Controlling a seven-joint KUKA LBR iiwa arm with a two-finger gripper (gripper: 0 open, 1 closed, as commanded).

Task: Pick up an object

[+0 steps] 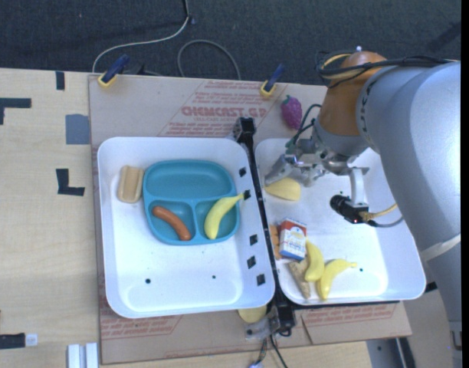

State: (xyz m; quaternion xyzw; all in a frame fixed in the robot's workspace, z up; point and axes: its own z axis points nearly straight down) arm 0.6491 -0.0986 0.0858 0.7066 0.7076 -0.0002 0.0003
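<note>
Hovering over right bin [403, 274], hand [296, 167] sits just above pale yellow lemon-like piece [286, 190], centre-right of frame; grip state unclear. Same bin: small carton [293, 240], two bananas [323, 267]. Left bin [127, 282] holds teal tray [190, 181] with sausage [172, 222], banana [219, 215].

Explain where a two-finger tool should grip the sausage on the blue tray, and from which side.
Probably across the middle of the sausage, from straight above. It lies flat and slanted in the blue tray, with bare space on both long sides for the fingers.
</note>
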